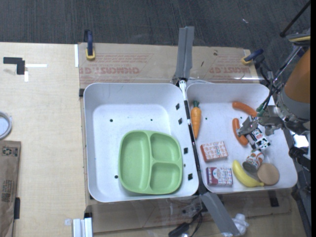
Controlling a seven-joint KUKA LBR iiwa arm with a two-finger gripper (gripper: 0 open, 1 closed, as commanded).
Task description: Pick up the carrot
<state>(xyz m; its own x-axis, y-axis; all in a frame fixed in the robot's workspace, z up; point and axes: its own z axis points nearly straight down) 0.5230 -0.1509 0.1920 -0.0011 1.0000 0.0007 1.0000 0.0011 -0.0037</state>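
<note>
The gripper point(253, 131) hangs over the right bin point(217, 97), near its right wall. Two sausages point(240, 132) lie just left and behind it. The carrot point(196, 119) lies well left, by the wall between the bins. Two cartons point(214, 151) sit left and nearer the camera; the banana point(244, 176) lies just before it. The divided plate point(150, 162) rests in the left bin point(98, 132), far left.

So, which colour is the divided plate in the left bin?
Light green; the divided plate shows clearly in the camera view.
</note>
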